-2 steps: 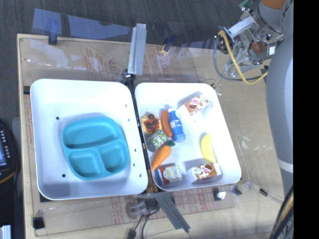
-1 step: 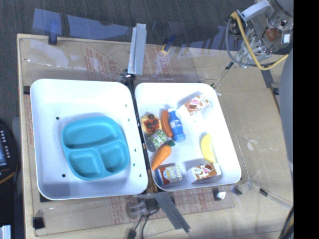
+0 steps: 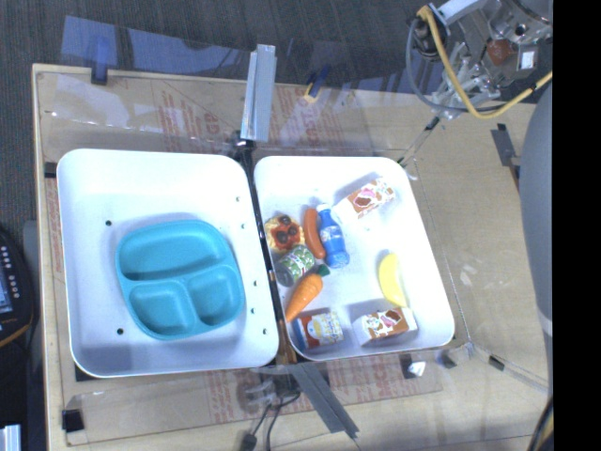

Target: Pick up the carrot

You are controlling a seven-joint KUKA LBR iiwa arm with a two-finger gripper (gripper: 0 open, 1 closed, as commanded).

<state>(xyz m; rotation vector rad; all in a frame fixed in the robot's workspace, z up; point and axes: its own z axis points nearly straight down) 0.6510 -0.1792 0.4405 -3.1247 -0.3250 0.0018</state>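
Carrot (image 3: 303, 295) in right bin (image 3: 434, 261): likely light, stiff, smooth; best pinched across thick orange middle. End effector (image 3: 470, 59) far right, opening impossible to tell.

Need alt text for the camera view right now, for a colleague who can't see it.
An orange carrot lies among small food items in the right white bin, untouched. The gripper is above the bench's far right corner; a blue divided tray sits in the left bin.

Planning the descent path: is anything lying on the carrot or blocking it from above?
Nothing lies on the carrot. The hand is off beyond the bin's far right corner. A green item crowds the carrot's leafy end, and a small carton sits beside its tip.
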